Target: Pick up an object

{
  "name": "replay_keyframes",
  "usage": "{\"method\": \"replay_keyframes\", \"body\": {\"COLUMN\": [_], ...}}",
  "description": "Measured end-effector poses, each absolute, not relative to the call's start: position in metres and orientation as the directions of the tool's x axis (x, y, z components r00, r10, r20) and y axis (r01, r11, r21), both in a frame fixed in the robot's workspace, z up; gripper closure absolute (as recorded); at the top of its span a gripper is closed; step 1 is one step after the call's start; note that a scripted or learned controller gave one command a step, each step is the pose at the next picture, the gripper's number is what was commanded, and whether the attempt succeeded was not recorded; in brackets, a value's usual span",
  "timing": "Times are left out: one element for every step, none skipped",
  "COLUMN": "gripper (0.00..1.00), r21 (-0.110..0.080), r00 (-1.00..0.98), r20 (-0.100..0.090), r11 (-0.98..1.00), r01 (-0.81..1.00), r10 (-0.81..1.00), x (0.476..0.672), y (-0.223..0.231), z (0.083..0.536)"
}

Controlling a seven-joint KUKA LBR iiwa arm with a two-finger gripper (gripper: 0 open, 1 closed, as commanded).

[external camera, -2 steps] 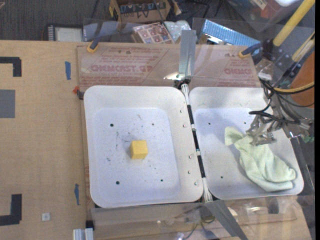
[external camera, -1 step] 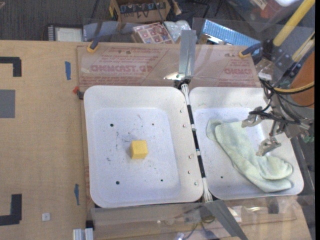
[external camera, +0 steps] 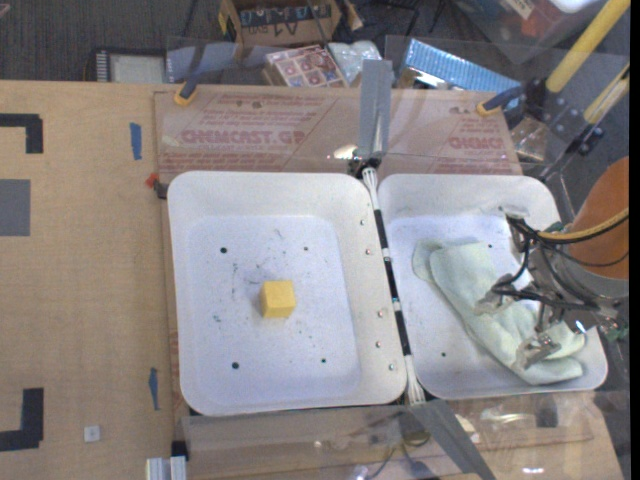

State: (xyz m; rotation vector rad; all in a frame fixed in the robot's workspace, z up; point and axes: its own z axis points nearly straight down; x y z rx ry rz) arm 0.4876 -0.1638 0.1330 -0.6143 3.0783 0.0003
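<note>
A small yellow cube (external camera: 279,299) lies near the middle of the left bin (external camera: 200,208). A crumpled pale green cloth (external camera: 470,286) stretches from the centre of the right bin (external camera: 450,200) towards its near right corner. My gripper (external camera: 535,323) is low over the right end of that cloth, reaching in from the right under the orange-banded wrist. It looks to be touching or pressing into the fabric. The metal parts of the gripper hide part of the cloth beneath them.
A divider rim (external camera: 385,278) separates the two bins. Cardboard bench (external camera: 80,268) lies to the left. Boxes, clamps and cables crowd the far side behind the bins. A yellow pole (external camera: 590,38) slants at the upper right.
</note>
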Motion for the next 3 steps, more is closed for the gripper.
{"method": "replay_keyframes", "body": {"gripper": [0.0, 0.0, 0.0], "r21": [-0.004, -0.004, -0.009], "r00": [-0.782, -0.878, -0.76], "r20": [-0.004, -0.008, -0.008], "r11": [0.782, 0.878, 0.76], "r01": [-0.624, -0.479, -0.65], "r10": [-0.624, -0.479, -0.65], "x": [0.52, 0.499, 0.505], "y": [-0.164, -0.205, -0.204], "z": [0.089, 0.09, 0.089]}}
